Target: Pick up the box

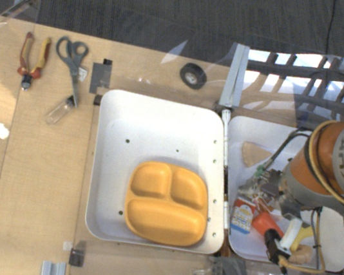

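Observation:
A small box (242, 216), red and white with a blue base, lies by the left wall of the right bin (329, 254), near the front. My gripper (258, 186) hangs just above and a little behind it, low in the bin, with the grey arm and its orange band (321, 166) reaching in from the right. No object can be seen held in it.
An orange object (265, 221) lies right next to the box, a tan wedge (255, 154) sits at the bin's back, and a tan lump (301, 254) at its front. The left bin (122, 125) holds a yellow divided tray (167, 203). Scissors (73, 61), pliers (31, 58) and a tape roll (193, 75) lie on the bench.

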`<move>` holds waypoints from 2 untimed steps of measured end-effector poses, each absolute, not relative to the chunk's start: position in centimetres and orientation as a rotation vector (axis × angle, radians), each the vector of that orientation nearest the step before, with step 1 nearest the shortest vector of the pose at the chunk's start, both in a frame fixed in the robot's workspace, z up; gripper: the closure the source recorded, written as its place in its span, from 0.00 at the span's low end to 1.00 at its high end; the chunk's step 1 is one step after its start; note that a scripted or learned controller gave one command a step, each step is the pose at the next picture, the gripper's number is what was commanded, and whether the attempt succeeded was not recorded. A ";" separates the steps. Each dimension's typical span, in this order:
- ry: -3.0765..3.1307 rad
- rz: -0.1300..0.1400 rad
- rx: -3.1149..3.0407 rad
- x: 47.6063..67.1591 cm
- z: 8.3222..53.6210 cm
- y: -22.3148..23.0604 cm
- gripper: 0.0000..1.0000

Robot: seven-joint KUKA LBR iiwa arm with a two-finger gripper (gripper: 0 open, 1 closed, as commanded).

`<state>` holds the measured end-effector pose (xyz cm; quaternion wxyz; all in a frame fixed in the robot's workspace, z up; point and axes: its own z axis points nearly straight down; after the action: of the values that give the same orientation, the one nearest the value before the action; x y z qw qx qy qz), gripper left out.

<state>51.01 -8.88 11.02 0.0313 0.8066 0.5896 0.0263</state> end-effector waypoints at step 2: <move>1.525 0.094 2.679 51.1 11.1 -8.7 0.00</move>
<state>51.09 -8.72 11.07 0.0289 0.8683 0.4942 0.0305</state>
